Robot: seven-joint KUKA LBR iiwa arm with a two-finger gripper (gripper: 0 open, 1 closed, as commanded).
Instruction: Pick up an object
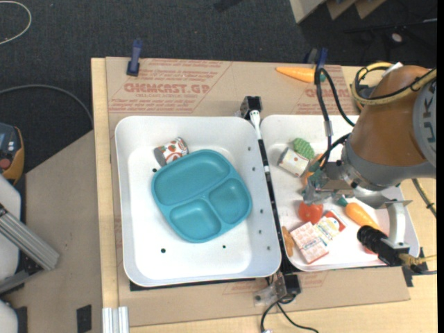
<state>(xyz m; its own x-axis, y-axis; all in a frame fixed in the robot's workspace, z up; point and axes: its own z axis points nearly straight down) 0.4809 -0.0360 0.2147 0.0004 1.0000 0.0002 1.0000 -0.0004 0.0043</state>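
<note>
In the right bin [277, 127], my gripper [316, 188] hangs low near the middle, coming in from the right under the orange-banded arm. It is just above a red rounded thing [310, 211] and beside a white block [293, 161] and a green piece [303, 146]. An orange carrot-like piece [359, 214] lies to the right of the gripper. A pink and white box [309, 241] and a red and white packet [331, 225] lie towards the front. The arm hides part of the bin's right side.
The left bin [132, 186] holds a teal divided plate [201, 195] and a small patterned can [171, 151] at its back left. Another orange carrot [295, 73] lies on the bench behind the right bin. A black divider [262, 165] runs between the bins.
</note>
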